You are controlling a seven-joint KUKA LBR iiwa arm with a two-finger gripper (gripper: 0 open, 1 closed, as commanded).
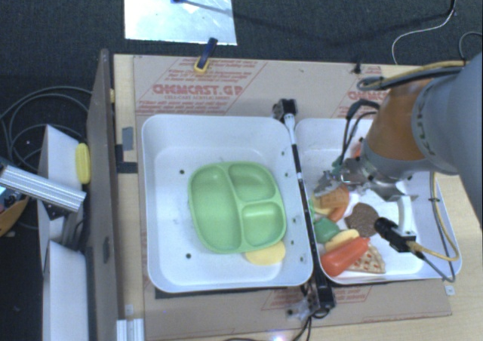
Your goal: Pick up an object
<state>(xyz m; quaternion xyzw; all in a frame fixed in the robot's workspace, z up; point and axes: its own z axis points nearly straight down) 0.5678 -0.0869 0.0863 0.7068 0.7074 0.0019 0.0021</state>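
The right bin (321, 136) holds a heap of toy foods near its front left. I see an orange piece (334, 200), a brown round disc (364, 218), a green piece (324, 229), a yellow piece (341, 239), a red-orange pepper-like piece (346, 254) and a waffle (372, 262). My gripper (337, 179) is low in this bin, just above the orange piece, and the grey arm with its orange band (396, 132) covers the bin's right half. No object is visibly between its tips.
The left bin (170, 143) holds a green divided plate (237, 206) with a yellow disc (266, 255) poking out from under its front edge. A black divider rail (296, 166) runs between the bins. Cables hang off the arm over the right bin's right rim (441, 230).
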